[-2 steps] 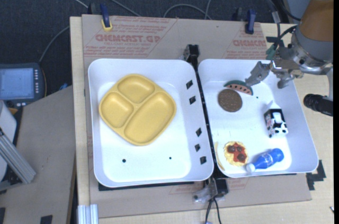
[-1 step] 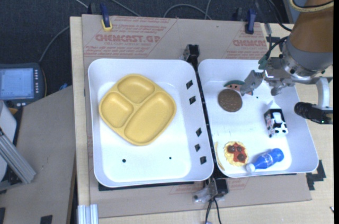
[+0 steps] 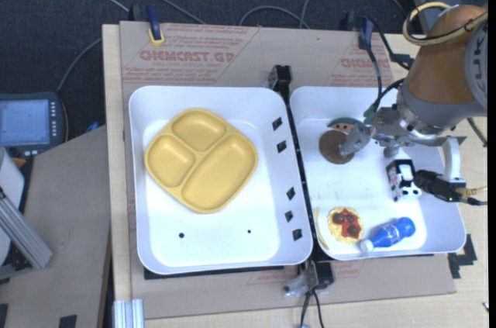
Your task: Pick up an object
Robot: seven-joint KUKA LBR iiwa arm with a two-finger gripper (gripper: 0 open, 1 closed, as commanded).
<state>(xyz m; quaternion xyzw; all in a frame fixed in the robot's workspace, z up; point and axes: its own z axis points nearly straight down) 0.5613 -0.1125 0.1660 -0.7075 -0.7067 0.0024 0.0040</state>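
Gripper (image 3: 358, 139) low in right bin (image 3: 442, 237), at brown round object (image 3: 335, 147); finger state can't tell. Yellow divided plate (image 3: 201, 160) in left bin (image 3: 155, 241).

Bench (image 3: 201, 47); two white bins (image 3: 155, 241)

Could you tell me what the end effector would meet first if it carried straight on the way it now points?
The end effector points left, at the brown round object in the right bin, so that likely comes first, though height is unclear.
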